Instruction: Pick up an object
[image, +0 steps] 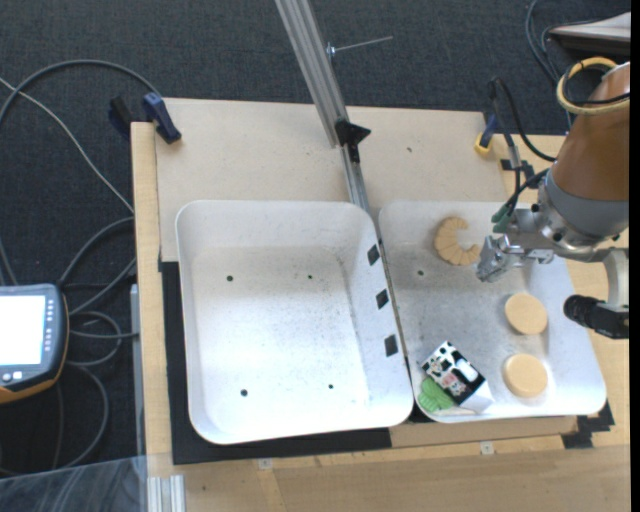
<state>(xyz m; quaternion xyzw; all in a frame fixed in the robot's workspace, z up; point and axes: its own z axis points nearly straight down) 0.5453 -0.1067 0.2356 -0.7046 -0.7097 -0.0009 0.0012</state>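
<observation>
Desk (250, 150), tan board, carrying two shallow white bins.
Left bin (270, 320): speckled floor.
Right bin (590, 375): crescent-shaped wooden piece (457, 241) near the back; two round wooden discs (526, 313) and (525, 375) toward the right; a black-and-white patterned packet (452, 374) on something green, front left corner.
Pincer (489, 266): low over the right bin, just right of the crescent piece; grip state cannot be told, apparently nothing held.

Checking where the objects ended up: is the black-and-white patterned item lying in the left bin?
No, the black-and-white patterned item lies at the near corner of the right bin, close to the divider.
</observation>
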